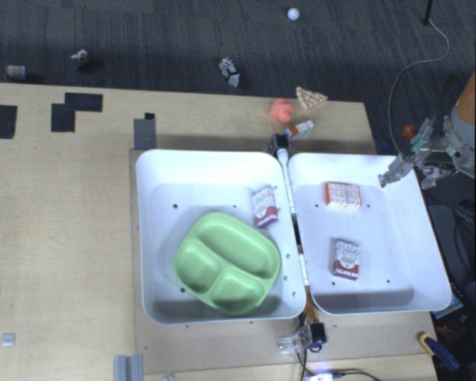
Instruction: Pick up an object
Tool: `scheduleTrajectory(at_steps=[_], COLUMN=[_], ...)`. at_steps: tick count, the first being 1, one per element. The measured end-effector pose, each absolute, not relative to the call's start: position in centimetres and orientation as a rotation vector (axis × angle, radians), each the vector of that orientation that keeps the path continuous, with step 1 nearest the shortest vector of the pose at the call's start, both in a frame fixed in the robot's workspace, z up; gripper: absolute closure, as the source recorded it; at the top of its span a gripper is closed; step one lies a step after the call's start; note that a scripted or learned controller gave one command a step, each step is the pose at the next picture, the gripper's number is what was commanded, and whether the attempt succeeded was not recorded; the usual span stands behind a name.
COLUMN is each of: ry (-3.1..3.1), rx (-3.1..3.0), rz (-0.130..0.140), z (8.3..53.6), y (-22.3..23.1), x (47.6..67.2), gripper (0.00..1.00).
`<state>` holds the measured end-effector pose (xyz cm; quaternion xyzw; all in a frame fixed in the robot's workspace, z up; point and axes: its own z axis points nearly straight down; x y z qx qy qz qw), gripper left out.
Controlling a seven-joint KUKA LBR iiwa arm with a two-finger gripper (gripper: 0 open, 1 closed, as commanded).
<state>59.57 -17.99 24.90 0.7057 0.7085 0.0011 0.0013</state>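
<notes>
Nothing is lifted yet: the small red-and-white carton [345, 259] lies in the right white bin [416, 298], lower centre. Gripper [394, 175] at frame right, off the bin's upper corner; its opening cannot be told.

A light wooden bench [67, 245] fills most of the view, with a pale, even grain. On its far left part there are several black rectangular marks [74, 108], and a small grey block [144, 132] stands near the middle of the far edge. Beyond the bench lies a dark grey carpet floor [186, 37] with a fine ribbed texture. Some small pieces of litter [229, 71] are scattered on it, and a small white ball [293, 13] rests farther back. A thin dark cable [416, 67] curves over the carpet on the right. The light is soft and even, with weak shadows.
</notes>
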Motion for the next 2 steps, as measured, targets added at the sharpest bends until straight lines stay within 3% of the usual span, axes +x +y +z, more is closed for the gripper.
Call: scheduleTrajectory(at_steps=[1, 2], ry=[2.225, 2.228], rx=[2.211, 2.212], rz=[0.007, 0.004], z=[8.7, 12.7], y=[-14.3, -17.3], x=[61.9, 66.7], gripper=[0.00, 0.00])
